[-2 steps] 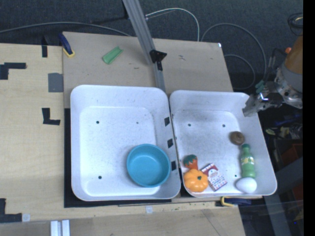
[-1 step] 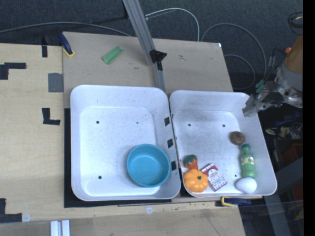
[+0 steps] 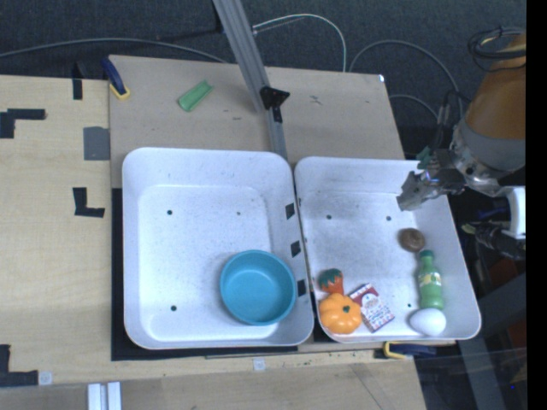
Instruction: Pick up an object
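My gripper [image 3: 413, 193] hangs over the upper right part of the right bin [image 3: 359, 182], with nothing visible between its fingers. Below it on the bin floor lies a small brown round object [image 3: 412, 239]. Further toward the front stand a green bottle [image 3: 430, 282] and a white egg-shaped object [image 3: 427, 321]. At the bin's front left sit an orange pumpkin [image 3: 340, 314], a small carrot-like toy [image 3: 331, 279] and a red and white packet [image 3: 372, 306].
A blue bowl [image 3: 256, 286] sits in the front right of the left bin [image 3: 171, 178]. A green block [image 3: 194, 96] lies on the board behind the bins. A grey pole [image 3: 244, 41] slants down to the bins' shared rear edge.
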